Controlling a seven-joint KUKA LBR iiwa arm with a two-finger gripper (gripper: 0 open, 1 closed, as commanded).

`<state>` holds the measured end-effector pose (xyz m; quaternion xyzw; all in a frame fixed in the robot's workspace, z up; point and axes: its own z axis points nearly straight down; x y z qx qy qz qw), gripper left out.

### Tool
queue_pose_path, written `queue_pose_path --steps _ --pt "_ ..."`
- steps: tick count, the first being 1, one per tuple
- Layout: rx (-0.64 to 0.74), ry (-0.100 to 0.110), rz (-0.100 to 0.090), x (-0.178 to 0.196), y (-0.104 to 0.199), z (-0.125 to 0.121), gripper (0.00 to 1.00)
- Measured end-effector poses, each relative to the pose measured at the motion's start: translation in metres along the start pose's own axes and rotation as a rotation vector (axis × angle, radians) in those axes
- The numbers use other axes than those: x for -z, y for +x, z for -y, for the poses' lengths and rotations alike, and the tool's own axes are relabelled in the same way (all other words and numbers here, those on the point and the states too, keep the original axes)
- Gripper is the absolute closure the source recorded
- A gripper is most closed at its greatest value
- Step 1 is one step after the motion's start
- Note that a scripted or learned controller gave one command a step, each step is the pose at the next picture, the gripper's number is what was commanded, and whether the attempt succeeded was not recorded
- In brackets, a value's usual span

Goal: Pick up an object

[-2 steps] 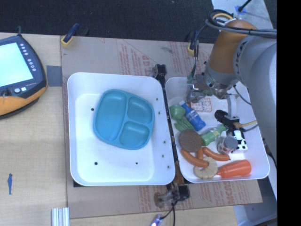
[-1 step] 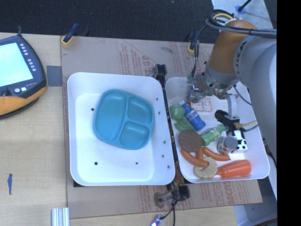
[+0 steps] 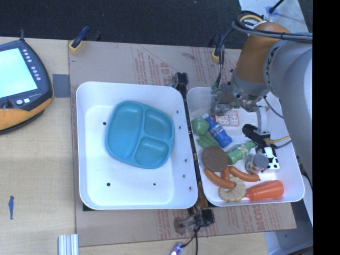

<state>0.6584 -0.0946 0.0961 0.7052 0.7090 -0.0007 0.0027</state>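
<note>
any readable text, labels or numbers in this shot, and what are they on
Nothing can be read for certain.
Cardboard sheet under the bins: red printed lettering, too faint and blurred to read.
Small card in the right bin: reddish print, too small.
Blue bottle: label blurred.
Handheld pendant: screen blank white, button markings too small.

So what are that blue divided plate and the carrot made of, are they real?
The blue divided plate looks like moulded plastic: one even turquoise colour, smooth matte surface, soft rounded compartment ridges. The carrot seems to be a plastic toy rather than real food: uniform orange, smooth and slightly glossy, no roots or blemishes. That is only how they look from above.
</note>
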Motion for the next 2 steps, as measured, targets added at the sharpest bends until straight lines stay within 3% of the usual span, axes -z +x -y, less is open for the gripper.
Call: queue_pose_path --steps 2 --pt "0.001 0.000 -0.001 -0.0003 -0.0012 0.0000 0.00"
